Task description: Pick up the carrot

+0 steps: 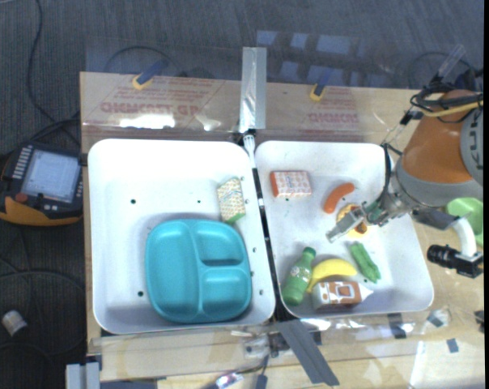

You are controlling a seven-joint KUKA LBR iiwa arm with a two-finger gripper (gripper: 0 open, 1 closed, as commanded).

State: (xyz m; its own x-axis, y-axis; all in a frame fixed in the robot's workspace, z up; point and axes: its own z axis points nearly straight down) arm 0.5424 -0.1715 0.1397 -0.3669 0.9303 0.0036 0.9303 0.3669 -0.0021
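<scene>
The carrot (339, 196), a short orange piece, lies slanted on the floor of the right bin (406, 298), in its upper middle. My gripper (346, 224) reaches in from the right and hangs just below the carrot, a little toward the front. A small orange-yellow patch shows at the gripper's tip. The carrot lies apart from the gripper, not held by it.
The right bin also holds an orange snack box (291, 183), a green bottle (299, 274), a banana (335, 267), a green vegetable (363, 262) and a brown carton (338, 293). In the left bin (115, 185) lie a teal divided plate (200, 270) and a small packet (231, 198).
</scene>
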